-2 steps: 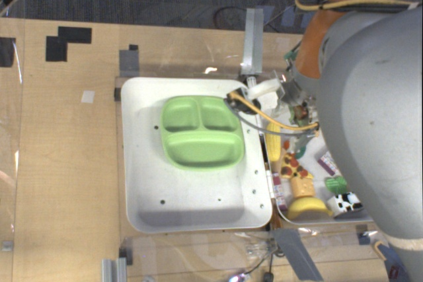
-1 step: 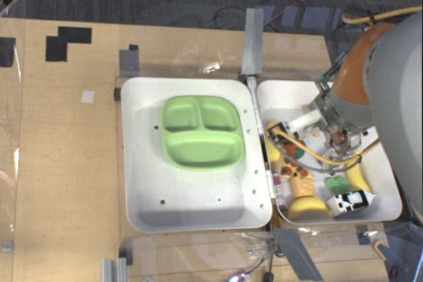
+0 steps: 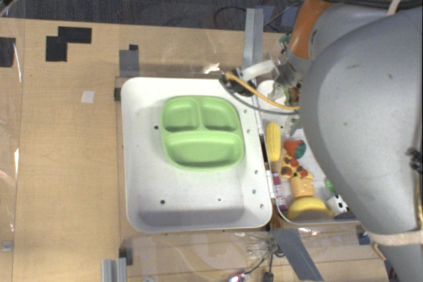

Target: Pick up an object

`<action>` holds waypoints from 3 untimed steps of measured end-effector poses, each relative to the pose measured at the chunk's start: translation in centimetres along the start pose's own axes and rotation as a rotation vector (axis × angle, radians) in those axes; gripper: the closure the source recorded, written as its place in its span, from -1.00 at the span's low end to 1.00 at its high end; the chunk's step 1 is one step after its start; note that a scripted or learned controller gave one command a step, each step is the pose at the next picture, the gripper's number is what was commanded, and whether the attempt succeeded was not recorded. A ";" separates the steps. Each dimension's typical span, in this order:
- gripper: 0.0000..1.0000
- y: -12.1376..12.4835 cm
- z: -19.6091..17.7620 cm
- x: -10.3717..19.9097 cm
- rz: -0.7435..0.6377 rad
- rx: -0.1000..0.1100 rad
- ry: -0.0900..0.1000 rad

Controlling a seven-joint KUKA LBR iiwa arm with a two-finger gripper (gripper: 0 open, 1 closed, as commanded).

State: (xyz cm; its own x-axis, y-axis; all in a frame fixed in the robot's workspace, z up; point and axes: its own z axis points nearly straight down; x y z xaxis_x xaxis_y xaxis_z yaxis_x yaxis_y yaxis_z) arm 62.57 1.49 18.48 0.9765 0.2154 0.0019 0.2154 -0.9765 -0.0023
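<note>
A green divided plate [image 3: 201,131] lies in the left white bin [image 3: 142,162]. The right bin [image 3: 283,211] holds several small things: a yellow corn cob [image 3: 272,142], a yellow banana-like piece [image 3: 307,208], an orange-red piece [image 3: 295,148] and a patterned tan item [image 3: 295,176]. The grey arm [image 3: 363,115] with its orange band [image 3: 305,23] reaches down over the right bin and covers most of it. The gripper itself is hidden under the arm near the bin's far end.
A yellow cable [image 3: 254,90] loops from the wrist over the divider between the bins. Metal brackets [image 3: 254,36] stand behind the bins. Wooden bench [image 3: 59,162] lies to the left, with black squares [image 3: 66,43] at the far left.
</note>
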 end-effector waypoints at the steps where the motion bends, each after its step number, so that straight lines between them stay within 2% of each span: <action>1: -1.00 3.6 0.0 -5.8 -0.024 -0.001 -0.002; 2: -1.00 0.2 -1.2 -7.9 -0.001 -0.001 -0.002; 3: 1.00 0.1 -2.2 -7.8 -0.009 0.000 -0.002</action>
